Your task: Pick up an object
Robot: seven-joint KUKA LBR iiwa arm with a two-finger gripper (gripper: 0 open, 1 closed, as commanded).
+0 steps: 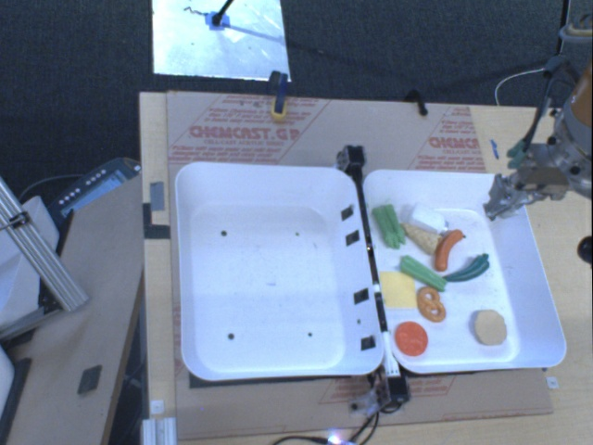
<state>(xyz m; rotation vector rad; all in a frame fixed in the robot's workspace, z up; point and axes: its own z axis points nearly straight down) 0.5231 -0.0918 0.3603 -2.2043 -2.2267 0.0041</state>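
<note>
The right bin [528, 276] holds several toy foods: a green pod [388, 224], a white block [428, 220], a cone [422, 239], a sausage [449, 248], a teal bean [469, 269], a green strip [422, 273], a yellow slice [397, 290], a pretzel [430, 304], a red tomato slice [411, 338] and a tan cookie [488, 326]. My gripper [500, 202] hangs over the bin's far right rim, up and to the right of the sausage, with nothing seen in it.
The left bin [269, 267] stands beside the right one, joined by a black clamp strip [363, 248]. A shiny metal sheet [220, 26] lies at the back. A cable [519, 77] loops near the arm. A handheld controller [97, 182] sits at the left.
</note>
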